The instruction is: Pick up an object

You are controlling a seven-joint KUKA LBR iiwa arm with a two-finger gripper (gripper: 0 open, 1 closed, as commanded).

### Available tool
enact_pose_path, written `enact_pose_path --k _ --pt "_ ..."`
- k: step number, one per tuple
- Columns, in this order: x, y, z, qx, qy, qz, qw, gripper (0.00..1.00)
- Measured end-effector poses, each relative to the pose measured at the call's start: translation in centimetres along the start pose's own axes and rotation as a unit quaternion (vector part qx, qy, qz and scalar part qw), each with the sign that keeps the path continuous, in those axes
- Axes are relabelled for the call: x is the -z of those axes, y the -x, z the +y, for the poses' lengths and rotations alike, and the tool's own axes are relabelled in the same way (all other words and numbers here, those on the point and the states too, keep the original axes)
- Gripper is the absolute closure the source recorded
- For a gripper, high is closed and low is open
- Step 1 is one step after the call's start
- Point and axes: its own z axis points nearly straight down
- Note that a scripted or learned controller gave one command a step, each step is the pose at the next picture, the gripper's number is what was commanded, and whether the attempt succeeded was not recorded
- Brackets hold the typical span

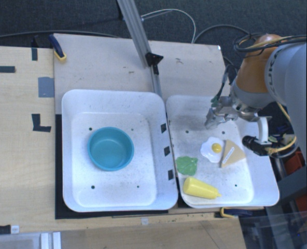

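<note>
Camera view, fixed above and slanted down, takes in a bench [107, 71] bearing two shallow white bins side by side. Larger in the frame is the left bin [75, 191], spread across the centre-left, and it holds a single thing: a round blue bowl [110, 148], upright, sitting left of the bin's middle and apart from every wall. Beside it, the right bin [260, 188] occupies the centre-right and holds four small toy foods, all clustered in its lower half. A yellow piece shaped like a corn cob [199, 188] lies on its side near the bin's lower edge; just above and left of it is a green leafy piece [186, 165]; to the upper right of that lies a fried egg [213, 150], white with a yellow yolk, and touching the egg's right side is a tan cheese wedge [233, 154]. From the right of the frame the grey arm [278, 77], with its orange band, reaches over the right bin's upper part. Its gripper [211, 122] points down at bare bin floor above the egg, apart from all four foods, and nothing shows between its fingers; whether they are spread or closed cannot be told from this angle. Counted: two bins, one bowl, one corn cob, one leaf, one egg, one cheese wedge.
</note>
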Motion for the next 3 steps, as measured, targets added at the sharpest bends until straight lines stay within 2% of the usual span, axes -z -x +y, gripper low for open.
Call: enact_pose_path --k 1,2,3 --pt "6.4 0.1 0.1 -0.001 0.004 -0.001 1.0 1.0" --pt "9.4 0.0 0.1 -0.001 0.003 0.0 1.0 1.0" --pt "8.7 -4.6 -0.1 0.001 0.0 0.0 1.0 1.0"
